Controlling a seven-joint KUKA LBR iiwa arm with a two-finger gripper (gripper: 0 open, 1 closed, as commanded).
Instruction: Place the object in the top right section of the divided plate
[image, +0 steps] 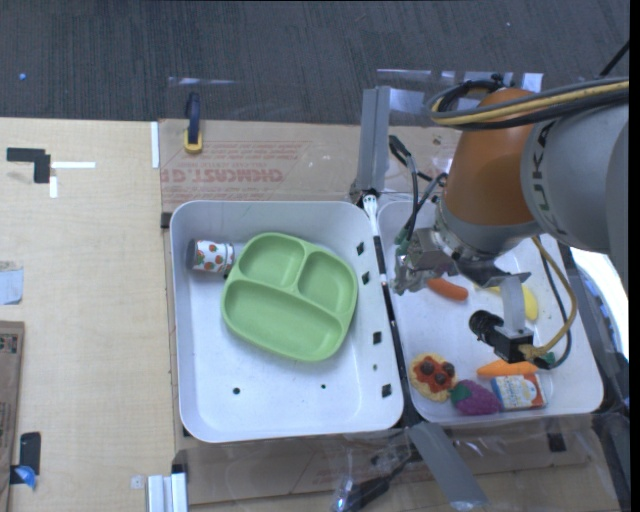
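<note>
We take the small orange toy carrot (447, 290) in the right bin (560, 395), just beside the gripper (408, 268), as the likely object: light, rigid, smooth plastic, prone to roll, best pinched across its middle. We cannot tell the gripper's state. The green divided plate (290, 296) sits in the left bin (200, 380).

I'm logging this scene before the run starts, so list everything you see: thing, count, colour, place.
Bins: two, white, side by side on the bench.
Divided plate: one, green, left bin.
Cup: one, white with red pattern, lying beside the plate's left edge.
Carrots: two, orange, right bin.
Tart: one, yellow with red topping, right bin.
Grapes: one purple bunch, right bin.
Carton: one, white and orange, right bin.
Banana: one, yellow, right bin.
Gripper: one, grey, over right bin.
</note>
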